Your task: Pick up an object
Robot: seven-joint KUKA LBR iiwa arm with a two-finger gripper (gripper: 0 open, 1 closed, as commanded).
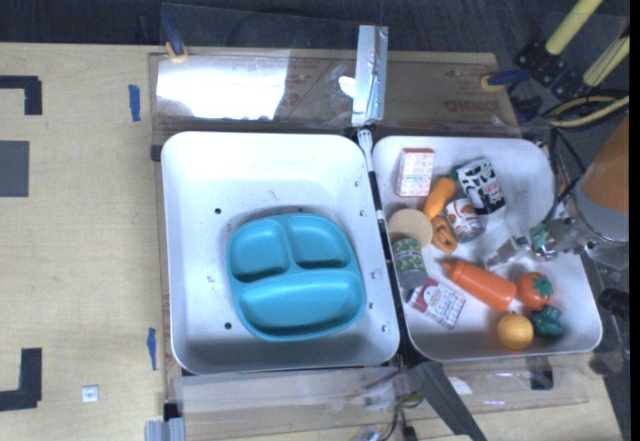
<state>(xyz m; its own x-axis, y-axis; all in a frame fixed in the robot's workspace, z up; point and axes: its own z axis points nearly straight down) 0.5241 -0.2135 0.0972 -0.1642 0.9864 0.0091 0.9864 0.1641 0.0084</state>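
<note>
Left to right: the left bin [190,229] holds a blue divided tray [295,274] lying flat near its middle. The right bin [575,329] holds the candidates for picking: a small pink-and-white carton [415,172], a tan disc [409,226], a small can [407,259] below it, a red-and-white packet [437,302], an orange carrot-shaped piece [439,197], a black-and-white carton [481,183], an orange bottle [482,283], a tomato [534,290] and a yellow-orange fruit [515,330]. My gripper [520,247] sits over the right part of this bin, just above the bottle and beside the tomato; I cannot tell whether it is released or clenched, and nothing is visibly held. Risks, as I judge them: the items lie crowded and touching, so a descent here may land on two at once or nudge one aside; the rounded bottle and tomato could roll or squirt out of a closing grip; the near bin wall may obstruct approach.
</note>
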